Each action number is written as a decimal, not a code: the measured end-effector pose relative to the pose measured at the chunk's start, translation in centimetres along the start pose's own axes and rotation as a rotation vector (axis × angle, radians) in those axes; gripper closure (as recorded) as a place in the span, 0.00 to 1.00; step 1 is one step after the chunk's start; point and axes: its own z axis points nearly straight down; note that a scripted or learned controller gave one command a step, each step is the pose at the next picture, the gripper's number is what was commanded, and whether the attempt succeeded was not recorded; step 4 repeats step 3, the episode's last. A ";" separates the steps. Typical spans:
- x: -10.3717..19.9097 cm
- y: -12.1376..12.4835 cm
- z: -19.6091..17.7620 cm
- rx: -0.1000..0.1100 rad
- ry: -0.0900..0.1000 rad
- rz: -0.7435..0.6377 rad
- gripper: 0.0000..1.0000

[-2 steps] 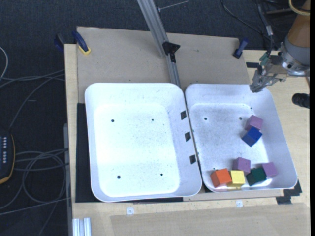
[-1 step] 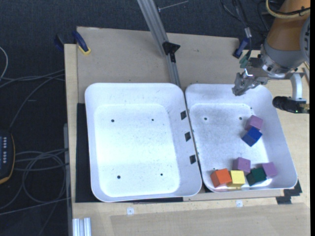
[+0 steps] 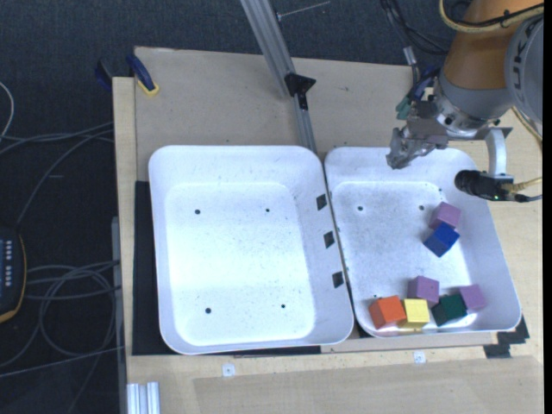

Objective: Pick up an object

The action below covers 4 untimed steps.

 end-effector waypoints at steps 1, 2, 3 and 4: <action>4.7 -0.6 -0.4 0.000 0.000 0.000 1.00; 10.7 -2.5 -0.1 0.002 0.000 -0.001 1.00; 15.8 -5.3 -0.4 0.003 0.000 -0.001 1.00; 15.8 -5.3 -0.4 0.003 0.000 -0.001 1.00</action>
